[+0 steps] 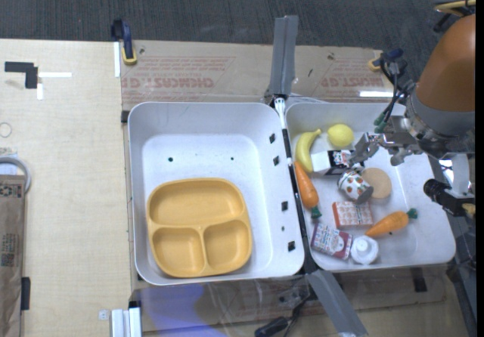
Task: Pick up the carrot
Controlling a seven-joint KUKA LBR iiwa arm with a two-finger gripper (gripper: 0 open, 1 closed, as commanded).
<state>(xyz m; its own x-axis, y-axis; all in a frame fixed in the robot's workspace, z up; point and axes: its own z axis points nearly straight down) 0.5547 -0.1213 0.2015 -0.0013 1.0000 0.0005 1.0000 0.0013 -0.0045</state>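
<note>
- Camera view, starting at the bottom edge of the frame: a white bottle (364, 250) and a red-and-white packet (328, 239) are lying in the lower corner of the right bin (423, 256).
- Just above and right of them, a short carrot (389, 224) with a green top is lying at a slant on the bin floor, apart from the gripper and with nothing resting on it.
- To its left, a small red carton (352, 214) is sitting flat. Above that, a crumpled can (355, 186) is leaning against a beige round lump (377, 183).
- Along the right bin's left wall, a longer carrot (306, 186) is lying lengthwise, its top end touching the banana (305, 148).
- In the left bin (151, 139), a yellow divided plate (200, 225) is taking up the lower half.
- Further up in the right bin, the gripper (380, 143) is hovering over the clutter, beside a lemon (340, 134) and a black-and-white box (338, 160). Whether it is open or closed I cannot tell, and nothing is showing in its grasp.
- At the right edge, the arm (454, 75) is reaching in over the bin's upper right corner.
- Judging progress: the pick is not yet made. Both carrots are resting in the bin, so the approach, the grasp and the lift are all left to do. The short carrot looks the easier target, lying in the open.
</note>
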